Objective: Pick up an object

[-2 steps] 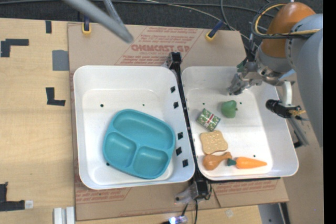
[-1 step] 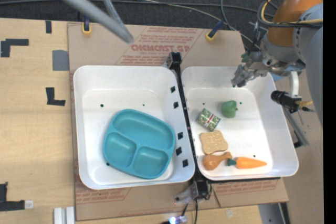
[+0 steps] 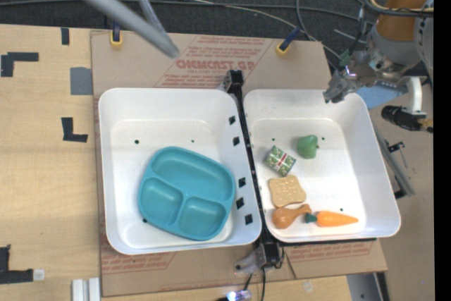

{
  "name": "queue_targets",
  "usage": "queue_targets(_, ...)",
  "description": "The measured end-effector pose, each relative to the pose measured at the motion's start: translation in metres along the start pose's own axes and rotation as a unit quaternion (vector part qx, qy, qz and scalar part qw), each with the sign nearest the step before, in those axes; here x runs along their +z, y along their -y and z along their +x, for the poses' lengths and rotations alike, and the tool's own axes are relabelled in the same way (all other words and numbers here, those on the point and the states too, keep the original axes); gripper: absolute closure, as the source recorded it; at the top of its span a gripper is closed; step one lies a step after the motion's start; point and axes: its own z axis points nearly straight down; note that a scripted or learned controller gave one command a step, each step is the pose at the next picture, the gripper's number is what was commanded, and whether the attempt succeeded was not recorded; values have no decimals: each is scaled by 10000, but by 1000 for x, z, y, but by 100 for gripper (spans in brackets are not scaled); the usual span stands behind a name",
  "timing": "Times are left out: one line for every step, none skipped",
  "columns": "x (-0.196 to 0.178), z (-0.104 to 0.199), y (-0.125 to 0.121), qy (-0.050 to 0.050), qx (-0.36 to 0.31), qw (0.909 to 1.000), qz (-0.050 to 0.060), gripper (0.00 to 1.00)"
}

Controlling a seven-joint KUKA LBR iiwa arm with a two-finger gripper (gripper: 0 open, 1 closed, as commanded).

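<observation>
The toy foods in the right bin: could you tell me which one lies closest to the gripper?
The green pepper-like toy, the rearmost piece, lies nearest the gripper. The patterned green block, toast, drumstick and carrot lie farther forward.

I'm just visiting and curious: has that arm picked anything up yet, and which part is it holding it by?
Nothing is held. The gripper is over the far rim of the right bin, apart from the toy food lying in that bin.
</observation>
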Motion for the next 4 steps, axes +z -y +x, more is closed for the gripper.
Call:
queue_targets(-27, 0, -1, -5, 0, 10000, 15, 100)
queue_targets(-30, 41, 16, -11, -12, 10000, 30, 100)
queue_targets(-32, 81, 31, -11, -12, 10000, 34, 100)
queue_targets(-18, 133, 49, -13, -18, 10000, 41, 100)
